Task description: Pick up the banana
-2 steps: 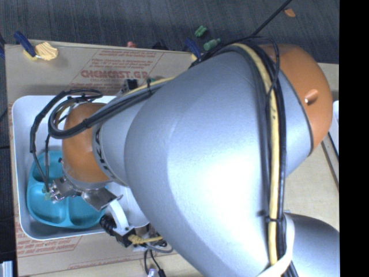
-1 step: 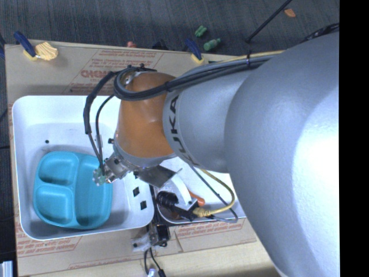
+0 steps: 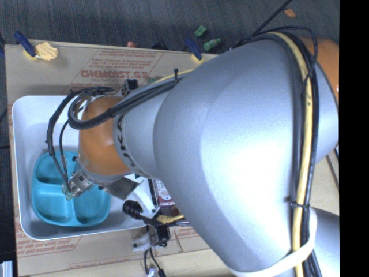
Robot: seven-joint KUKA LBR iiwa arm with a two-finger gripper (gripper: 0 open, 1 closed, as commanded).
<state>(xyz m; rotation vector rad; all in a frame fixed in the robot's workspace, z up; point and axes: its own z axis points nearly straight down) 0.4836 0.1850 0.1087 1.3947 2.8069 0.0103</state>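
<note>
Looming closest to the lens, the grey arm (image 3: 230, 143) spreads from 3 o'clock across the middle of the view and covers most of the bench. Beneath it a sheet of printed cardboard (image 3: 115, 68) runs from 11 o'clock toward 7 o'clock, and on it sits the white bin (image 3: 22, 154) at 9 o'clock. The orange band (image 3: 101, 137) above the wrist hangs over that bin's 3 o'clock side. A blue divided dish (image 3: 52, 203) lies in the bin's 7 o'clock corner. Black cables (image 3: 57, 120) loop from the wrist out over the bin toward 10 o'clock, then drop to a small metal fitting (image 3: 75, 186) over the dish's 2 o'clock edge. Whether the gripper is open, closed or gripping anything cannot be told, since the wrist hides it. Where the banana lies cannot be told either; it is probably somewhere under the arm's bulk. The main risk is a blind close: with the wrist set so near the dish, the tool may catch the dish's rim or a divider instead of the fruit, and lift or drag it. The slack cable loop could also snag the bin wall at 10 o'clock as the arm rises. A curved, smooth banana may roll from a pinch taken off-centre. Small blue clamps (image 3: 23, 42) at 10 o'clock hold the cardboard and stand well apart from the wrist.
</note>
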